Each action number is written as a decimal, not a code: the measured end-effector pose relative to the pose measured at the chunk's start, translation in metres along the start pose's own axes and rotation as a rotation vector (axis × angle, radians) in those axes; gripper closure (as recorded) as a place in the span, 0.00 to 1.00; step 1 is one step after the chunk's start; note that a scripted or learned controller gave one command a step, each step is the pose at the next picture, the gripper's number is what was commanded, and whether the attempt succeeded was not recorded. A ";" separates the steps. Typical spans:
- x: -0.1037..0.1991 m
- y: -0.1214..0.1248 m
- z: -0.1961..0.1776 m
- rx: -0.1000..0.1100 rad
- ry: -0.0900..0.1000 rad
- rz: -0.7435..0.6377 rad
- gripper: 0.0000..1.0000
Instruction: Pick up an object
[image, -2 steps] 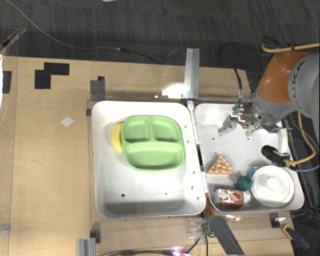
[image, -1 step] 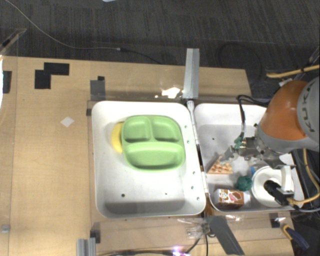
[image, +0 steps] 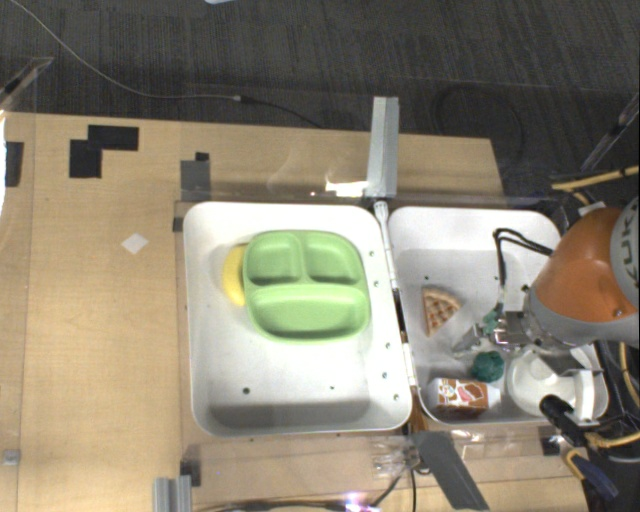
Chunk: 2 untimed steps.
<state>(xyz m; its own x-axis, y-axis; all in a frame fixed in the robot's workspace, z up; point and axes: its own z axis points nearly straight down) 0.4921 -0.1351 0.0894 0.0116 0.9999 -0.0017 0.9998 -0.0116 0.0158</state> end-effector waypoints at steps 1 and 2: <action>-0.013 -0.001 0.000 0.003 0.003 -0.213 0.00; -0.015 0.003 -0.012 -0.008 -0.003 -0.212 1.00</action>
<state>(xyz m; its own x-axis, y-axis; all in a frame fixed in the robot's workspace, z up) 0.4948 -0.1498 0.1016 -0.1992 0.9799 -0.0089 0.9797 0.1993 0.0223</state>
